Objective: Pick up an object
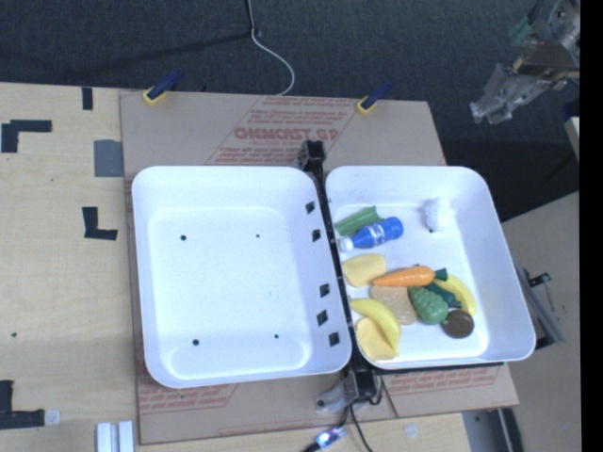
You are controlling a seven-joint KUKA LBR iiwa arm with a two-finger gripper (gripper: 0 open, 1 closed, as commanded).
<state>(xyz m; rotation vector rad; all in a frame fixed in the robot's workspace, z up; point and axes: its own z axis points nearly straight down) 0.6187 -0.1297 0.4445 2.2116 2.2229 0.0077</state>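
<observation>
The right bin (pixel 485 243) holds a pile of toy food: a green piece (pixel 355 220), a blue bottle (pixel 375 234), an orange carrot (pixel 403 277), yellow bananas (pixel 376 323), a dark green item (pixel 431 304), a brown ball (pixel 459 324) and a small white object (pixel 437 214). My gripper (pixel 497 102) hangs at the upper right, well above and beyond the bin's far right corner, with nothing seen between its fingers.
The left bin (pixel 151 252) lies beside the right one on a cardboard sheet (pixel 283 130) held by blue and yellow clamps (pixel 163 85). A thin cable (pixel 268 45) runs down from the top of the view.
</observation>
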